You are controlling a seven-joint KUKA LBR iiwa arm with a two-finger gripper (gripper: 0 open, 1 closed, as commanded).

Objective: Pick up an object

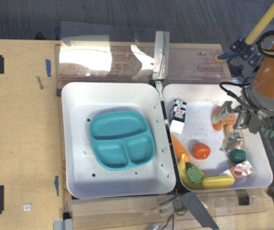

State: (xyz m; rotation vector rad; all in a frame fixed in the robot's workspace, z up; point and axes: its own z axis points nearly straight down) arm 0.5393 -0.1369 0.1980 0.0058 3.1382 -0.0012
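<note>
My gripper [228, 124] hangs over the right bin [209, 91], near its right side, and stands open, with one metal finger [226, 106] farther back and the other [232, 141] nearer the front. An orange toy piece [219, 118] lies in the gap between them at the fingertips; whether they touch it I cannot tell. Just in front of the near finger sits a dark green toy [237, 155]. A red tomato [201, 151] rests to the left of the gripper.
The right bin also holds a black-and-white carton [178, 110], an orange carrot [179, 147], a green-and-yellow piece [193, 173], a yellow banana [218, 181] and a red-and-white box [243, 169]. The left bin [74, 109] holds a teal divided plate [121, 139].
</note>
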